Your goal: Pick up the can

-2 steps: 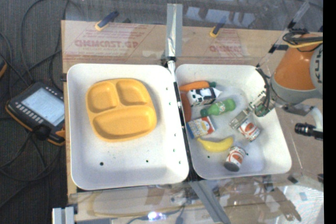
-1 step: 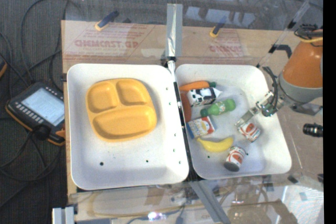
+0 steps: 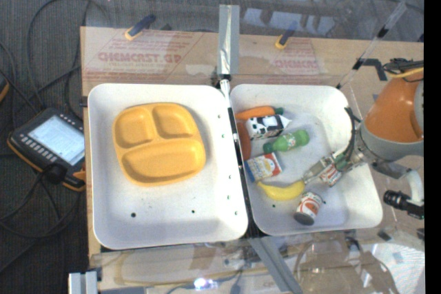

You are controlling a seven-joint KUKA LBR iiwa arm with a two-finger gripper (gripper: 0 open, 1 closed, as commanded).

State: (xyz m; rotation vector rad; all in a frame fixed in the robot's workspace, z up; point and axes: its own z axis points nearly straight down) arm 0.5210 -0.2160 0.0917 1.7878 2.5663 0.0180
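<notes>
Fixed overhead slant over both bins (image 3: 96, 169)

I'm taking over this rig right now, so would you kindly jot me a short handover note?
Gripper: low in the right bin, beside the banana's right end; finger state unclear, nothing visibly held.
Can: lying on its side near the bin's front edge, just below the gripper.
Left bin: holds the yellow tray.
Done: no pickup visible.
Left: grasp and lift the can.

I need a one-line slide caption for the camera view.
Gripper hovers above banana and can in right bin.
</notes>
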